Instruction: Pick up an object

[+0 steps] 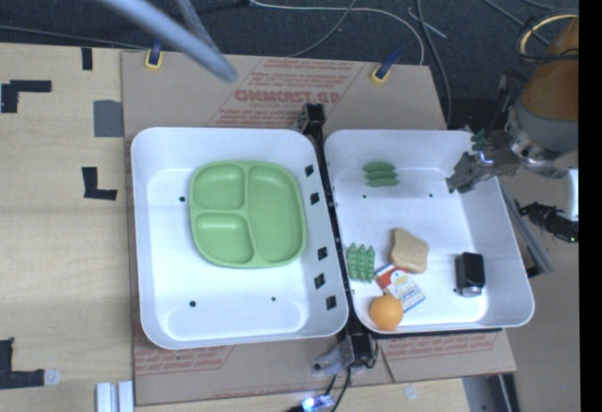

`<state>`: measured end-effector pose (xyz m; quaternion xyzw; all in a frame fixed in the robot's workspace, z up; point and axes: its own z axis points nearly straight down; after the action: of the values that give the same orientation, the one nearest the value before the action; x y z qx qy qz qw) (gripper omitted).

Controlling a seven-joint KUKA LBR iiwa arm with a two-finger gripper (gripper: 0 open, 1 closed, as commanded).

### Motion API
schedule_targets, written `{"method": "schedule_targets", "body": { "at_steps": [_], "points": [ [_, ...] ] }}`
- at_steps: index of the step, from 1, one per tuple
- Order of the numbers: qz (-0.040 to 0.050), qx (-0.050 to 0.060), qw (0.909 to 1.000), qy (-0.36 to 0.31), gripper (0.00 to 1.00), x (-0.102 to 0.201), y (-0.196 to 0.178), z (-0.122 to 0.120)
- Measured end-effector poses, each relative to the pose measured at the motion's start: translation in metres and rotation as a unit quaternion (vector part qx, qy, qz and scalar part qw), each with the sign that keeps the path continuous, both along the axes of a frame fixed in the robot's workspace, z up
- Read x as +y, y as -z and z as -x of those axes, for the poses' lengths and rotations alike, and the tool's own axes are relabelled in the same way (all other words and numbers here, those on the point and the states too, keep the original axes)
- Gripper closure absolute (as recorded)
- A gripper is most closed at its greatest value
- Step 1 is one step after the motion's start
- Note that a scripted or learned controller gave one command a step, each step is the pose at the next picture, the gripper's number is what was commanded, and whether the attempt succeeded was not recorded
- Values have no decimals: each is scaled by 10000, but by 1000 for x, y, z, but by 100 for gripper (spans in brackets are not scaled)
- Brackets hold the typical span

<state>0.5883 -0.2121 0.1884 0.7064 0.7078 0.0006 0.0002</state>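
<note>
— Two white bins sit side by side at mid-frame, seen from the overhead camera. We count one thing in the left bin [150, 213]: a green divided plate [248, 213], lying flat at its centre.

— And the right bin [499, 250]?

— We make out six small things there. A green pea pod [380, 174] lies toward the top; a ridged green piece [360, 261] lies by the left wall; a slice of bread [409, 250] rests just beside it. Below the bread we see a small red-and-white packet [403, 288] touching an orange [385, 311] at the lower edge. A black block [469, 271] stands apart at lower right.

— Where is the arm?

— At the right edge of the frame. Its gripper [463, 177] hovers over the upper right rim of the right bin, pointing inward. We cannot tell whether the fingers are apart or together; they read as one dark shape at this size. Nothing shows between them.

— So how far along?

— By our judgement, barely begun. Every object lies on the bin floor and none is lifted. What is left is nearly all of it: choosing a target, descending, closing, raising. The pea pod lies nearest the gripper, left of it, with bare bin floor between.
</note>
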Motion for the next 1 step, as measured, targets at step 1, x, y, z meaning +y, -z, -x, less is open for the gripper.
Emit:
{"method": "schedule_targets", "body": {
  "at_steps": [1],
  "points": [
    [10, -14, 10000, 2, 100, -8, -58, -4]
  ]
}}
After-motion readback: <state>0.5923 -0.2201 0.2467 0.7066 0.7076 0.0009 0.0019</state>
